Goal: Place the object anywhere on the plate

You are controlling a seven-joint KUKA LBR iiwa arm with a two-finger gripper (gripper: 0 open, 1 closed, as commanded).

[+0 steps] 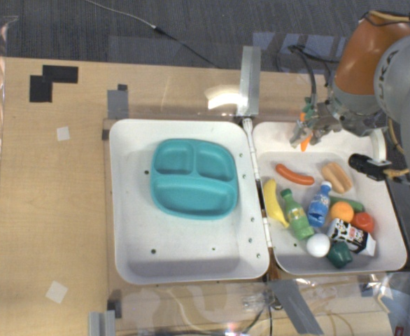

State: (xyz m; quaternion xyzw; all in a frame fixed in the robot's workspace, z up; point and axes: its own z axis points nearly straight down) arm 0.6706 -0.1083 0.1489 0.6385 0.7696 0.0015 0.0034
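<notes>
A teal divided plate (193, 178) lies in the left white bin (131, 257). My gripper (308, 137) hangs over the back left corner of the right bin (394, 250), well to the right of the plate. A small orange piece (304, 144), thin and carrot-like, shows between the fingertips, and the fingers look shut on it. The grey arm with its orange band (362, 54) reaches in from the upper right.
The right bin holds several toy foods: a red sausage (295, 176), a bun (336, 177), a banana (273, 201), green (296, 215) and blue (320, 203) bottles, an orange (341, 211) and a white egg (318, 245). A metal divider post (250, 82) stands between the bins at the back.
</notes>
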